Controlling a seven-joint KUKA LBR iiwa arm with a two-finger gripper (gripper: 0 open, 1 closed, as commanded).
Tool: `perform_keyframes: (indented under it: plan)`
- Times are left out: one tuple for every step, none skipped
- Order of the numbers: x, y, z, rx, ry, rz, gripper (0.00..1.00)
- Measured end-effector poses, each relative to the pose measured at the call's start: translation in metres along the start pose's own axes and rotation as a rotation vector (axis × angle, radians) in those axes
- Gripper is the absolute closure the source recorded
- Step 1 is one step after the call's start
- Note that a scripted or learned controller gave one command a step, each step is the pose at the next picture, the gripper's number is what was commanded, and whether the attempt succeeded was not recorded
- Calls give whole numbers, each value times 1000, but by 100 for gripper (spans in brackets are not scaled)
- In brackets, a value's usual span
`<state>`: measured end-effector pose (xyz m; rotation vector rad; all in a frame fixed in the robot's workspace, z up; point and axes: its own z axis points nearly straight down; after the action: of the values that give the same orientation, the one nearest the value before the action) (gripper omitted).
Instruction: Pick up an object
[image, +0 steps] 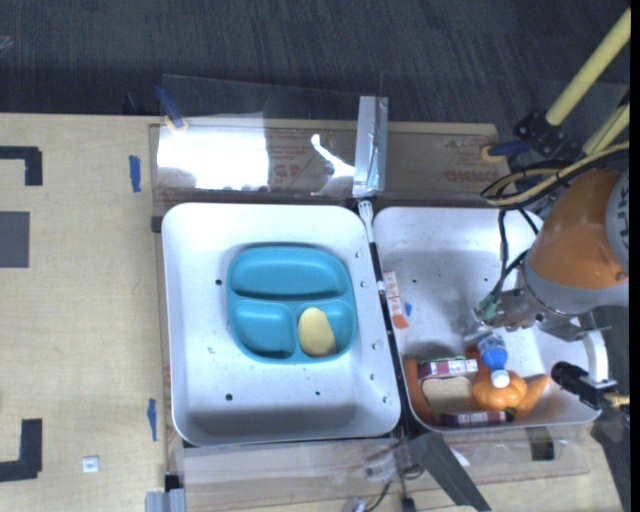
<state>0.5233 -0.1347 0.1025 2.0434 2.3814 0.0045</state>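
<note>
Camera view: the left bin (190, 300) holds a blue tray (290, 300) with a yellow lemon (317, 331) in its near right part. The right bin (440, 250) has a pile of toys (475, 385) along its near edge. The gripper (490, 325) hangs just above that pile. I cannot tell if it is released or clenched.

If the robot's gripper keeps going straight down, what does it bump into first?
Probably the little blue thing lying just under the gripper, beside the orange toy in the right bin. Depth is hard to judge from above, so it might touch the bin floor next to it instead.
</note>
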Motion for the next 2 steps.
perform_keyframes:
  plan:
    - [0, 1, -10, -3, -1, 1, 100]
    - [53, 44, -84, -1, 1, 112, 100]
